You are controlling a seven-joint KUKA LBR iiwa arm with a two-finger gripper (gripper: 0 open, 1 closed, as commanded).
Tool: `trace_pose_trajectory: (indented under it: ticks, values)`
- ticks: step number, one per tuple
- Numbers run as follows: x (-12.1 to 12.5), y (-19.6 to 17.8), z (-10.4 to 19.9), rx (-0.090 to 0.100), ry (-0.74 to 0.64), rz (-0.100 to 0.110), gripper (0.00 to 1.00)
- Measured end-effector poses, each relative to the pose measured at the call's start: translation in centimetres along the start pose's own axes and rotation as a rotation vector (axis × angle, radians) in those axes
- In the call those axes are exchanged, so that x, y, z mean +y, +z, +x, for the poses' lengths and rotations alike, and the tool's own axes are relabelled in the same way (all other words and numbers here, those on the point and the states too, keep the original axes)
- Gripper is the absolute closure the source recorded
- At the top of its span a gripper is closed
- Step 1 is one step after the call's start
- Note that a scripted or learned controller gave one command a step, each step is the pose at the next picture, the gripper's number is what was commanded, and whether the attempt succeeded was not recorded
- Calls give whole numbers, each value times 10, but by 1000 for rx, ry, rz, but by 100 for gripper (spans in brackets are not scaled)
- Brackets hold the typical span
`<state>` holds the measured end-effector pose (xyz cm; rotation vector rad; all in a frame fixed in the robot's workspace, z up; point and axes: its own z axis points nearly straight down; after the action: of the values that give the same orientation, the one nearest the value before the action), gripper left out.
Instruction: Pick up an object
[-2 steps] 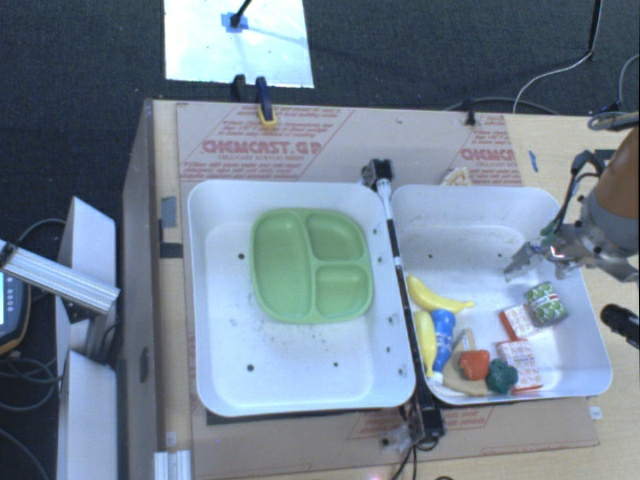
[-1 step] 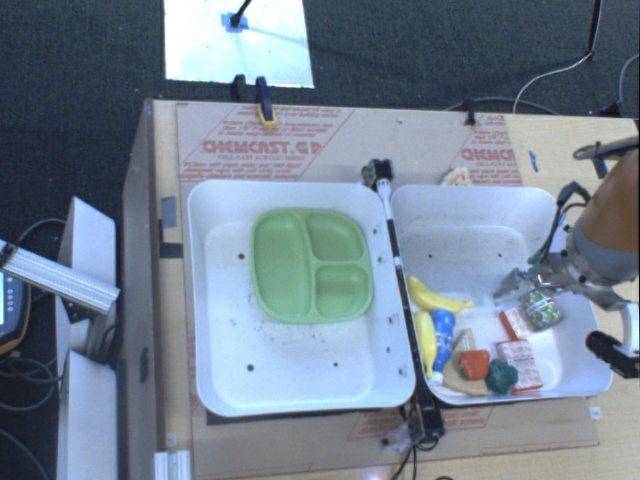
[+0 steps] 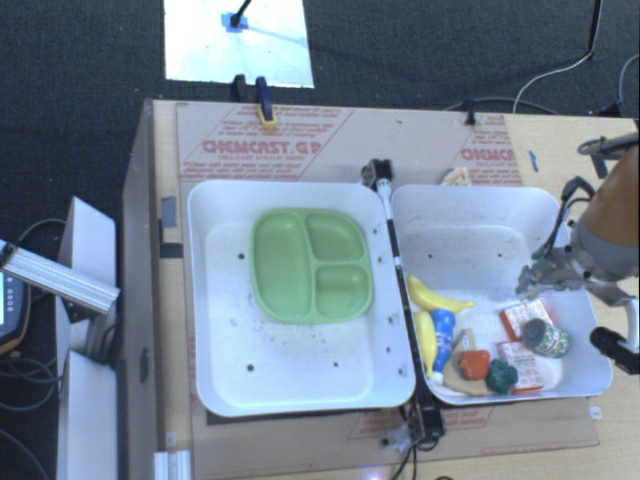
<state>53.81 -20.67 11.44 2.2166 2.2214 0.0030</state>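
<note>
The right bin (image 3: 470,218) holds several small items near its front: a yellow banana (image 3: 437,299), a blue and white tube (image 3: 442,334), a red and orange toy piece (image 3: 474,364), a green broccoli-like piece (image 3: 502,376), red and white packets (image 3: 523,318) and a round grey tin (image 3: 545,339). My gripper (image 3: 538,278) hangs at the right side of this bin, just above and behind the packets and the tin. Nothing shows between its fingers.
The left bin (image 3: 225,368) bears a green divided plate (image 3: 310,265). A black divider bar (image 3: 395,268) runs between the two bins. The arm (image 3: 610,228) enters from the right edge. Cardboard (image 3: 300,138) lies under both bins.
</note>
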Motion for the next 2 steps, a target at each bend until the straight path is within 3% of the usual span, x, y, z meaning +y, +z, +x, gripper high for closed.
trace_pose_trajectory:
  ticks: [1, 2]
  values:
    - [132, -73, 7, -1, -3, -3, 100]
    - [132, -72, 7, -1, -2, 0, 0]
